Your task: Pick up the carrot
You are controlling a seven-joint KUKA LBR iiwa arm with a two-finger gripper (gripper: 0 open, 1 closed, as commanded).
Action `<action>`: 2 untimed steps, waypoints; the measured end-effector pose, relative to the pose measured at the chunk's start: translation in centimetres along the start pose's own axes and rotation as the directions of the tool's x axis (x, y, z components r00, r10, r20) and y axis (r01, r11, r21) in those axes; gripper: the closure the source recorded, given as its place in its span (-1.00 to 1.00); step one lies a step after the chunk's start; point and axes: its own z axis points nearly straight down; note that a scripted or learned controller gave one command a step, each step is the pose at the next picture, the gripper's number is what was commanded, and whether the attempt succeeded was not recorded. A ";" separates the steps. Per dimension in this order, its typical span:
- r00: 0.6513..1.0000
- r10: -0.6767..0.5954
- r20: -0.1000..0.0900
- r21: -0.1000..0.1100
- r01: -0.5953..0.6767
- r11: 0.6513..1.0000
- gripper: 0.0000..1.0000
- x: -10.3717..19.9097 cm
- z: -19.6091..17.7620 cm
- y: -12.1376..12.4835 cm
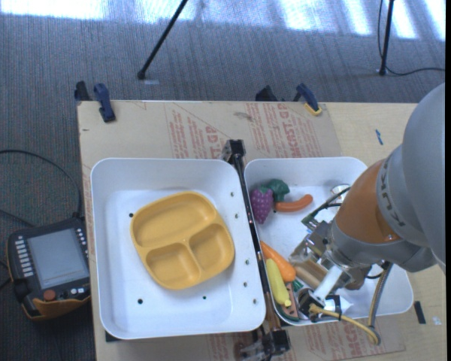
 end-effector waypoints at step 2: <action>0.890 0.457 0.004 0.003 -0.457 0.890 1.00 -0.3 -0.1 -0.3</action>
